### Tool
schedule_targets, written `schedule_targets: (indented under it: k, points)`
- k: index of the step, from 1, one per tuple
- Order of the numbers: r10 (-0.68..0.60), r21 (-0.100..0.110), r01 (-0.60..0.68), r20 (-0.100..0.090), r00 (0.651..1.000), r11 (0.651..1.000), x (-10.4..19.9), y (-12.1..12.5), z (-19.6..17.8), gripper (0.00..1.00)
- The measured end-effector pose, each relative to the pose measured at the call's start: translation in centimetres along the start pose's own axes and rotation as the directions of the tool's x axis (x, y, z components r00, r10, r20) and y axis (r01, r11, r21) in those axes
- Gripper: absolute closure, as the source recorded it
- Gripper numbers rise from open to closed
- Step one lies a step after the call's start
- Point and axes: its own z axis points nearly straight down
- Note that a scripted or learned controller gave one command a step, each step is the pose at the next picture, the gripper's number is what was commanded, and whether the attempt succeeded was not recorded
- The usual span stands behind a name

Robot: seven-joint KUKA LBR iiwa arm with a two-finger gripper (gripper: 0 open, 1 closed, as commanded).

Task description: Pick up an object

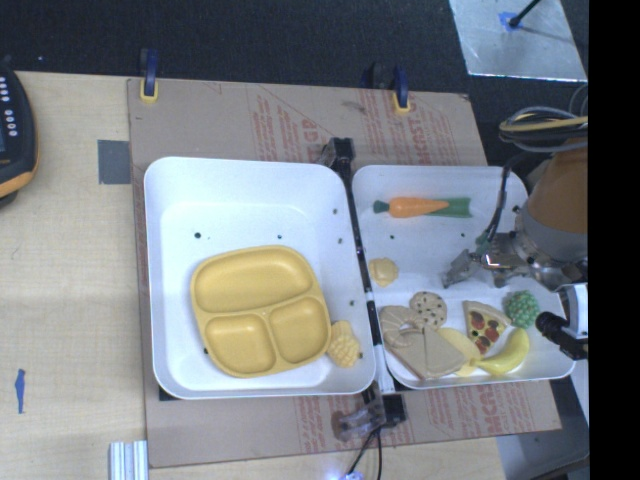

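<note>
My gripper (pixel 472 276) hangs over the middle of the right bin (pixel 440 183), reaching in from the right. It is open and nothing sits between its fingers. Just below it lie a pizza slice (pixel 486 326), a cookie (pixel 428 309), a banana (pixel 508 354) and flat bread pieces (pixel 425 350). A green broccoli (pixel 521 308) sits to its lower right. An orange carrot (pixel 420 207) with a green top lies at the far side of the bin. A small pale yellow piece (pixel 382 271) rests near the bin's left wall.
The left bin (pixel 170 268) holds a yellow divided plate (pixel 260 308), with a yellow corn piece (pixel 344 345) at its front right corner. The arm's orange and grey body (pixel 558 203) overhangs the right bin's right edge.
</note>
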Motion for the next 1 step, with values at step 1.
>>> schedule_targets:
  k: [1]
  points:
    - [-0.007,-0.007,0.007,-0.002,1.0,1.0,0.0,-4.57,0.7,0.0]
